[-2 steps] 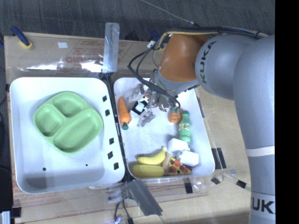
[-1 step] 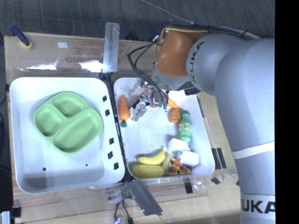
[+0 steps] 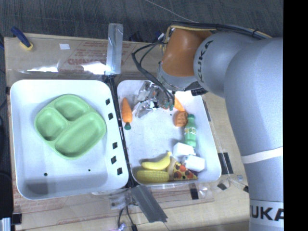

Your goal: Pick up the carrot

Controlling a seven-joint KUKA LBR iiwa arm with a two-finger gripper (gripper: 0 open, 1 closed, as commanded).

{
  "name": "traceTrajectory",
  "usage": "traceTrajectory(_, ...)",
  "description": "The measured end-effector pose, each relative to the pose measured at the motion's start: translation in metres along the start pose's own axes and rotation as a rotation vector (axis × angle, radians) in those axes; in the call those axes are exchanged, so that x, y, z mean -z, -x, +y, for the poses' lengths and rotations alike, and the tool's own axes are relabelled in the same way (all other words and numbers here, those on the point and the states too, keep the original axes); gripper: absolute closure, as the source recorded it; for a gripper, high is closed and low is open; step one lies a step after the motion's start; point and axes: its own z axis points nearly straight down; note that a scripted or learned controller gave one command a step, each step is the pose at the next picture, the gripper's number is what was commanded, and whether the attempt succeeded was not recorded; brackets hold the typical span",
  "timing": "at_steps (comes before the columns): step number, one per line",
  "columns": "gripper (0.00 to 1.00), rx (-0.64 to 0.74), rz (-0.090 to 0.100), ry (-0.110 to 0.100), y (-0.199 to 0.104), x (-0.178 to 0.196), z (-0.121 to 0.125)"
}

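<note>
Step in hand: the approach; the gripper (image 3: 147, 100) hangs low over the far part of the right bin (image 3: 211, 148), just right of the carrot (image 3: 126, 111), which it does not yet hold.
Jaws: metal fingers look spread a little, nothing between them.
Carrot: lies against the right bin's left wall, green tip toward the near side.
Next move: likely a short shift left to straddle the carrot, then descend and close; the wall leaves little room for the left finger.
Surface: white bin floor, smooth and shallow.
Room: left bin (image 3: 19, 129) holds a green divided plate (image 3: 70, 125); banana (image 3: 156, 163), corn (image 3: 153, 176) and green bottle (image 3: 190, 130) sit well clear, near and right.
</note>
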Motion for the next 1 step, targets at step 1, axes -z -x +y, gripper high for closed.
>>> traceTrajectory(1,0.0,0.001,0.0,0.0,0.0,0.0,0.0005)
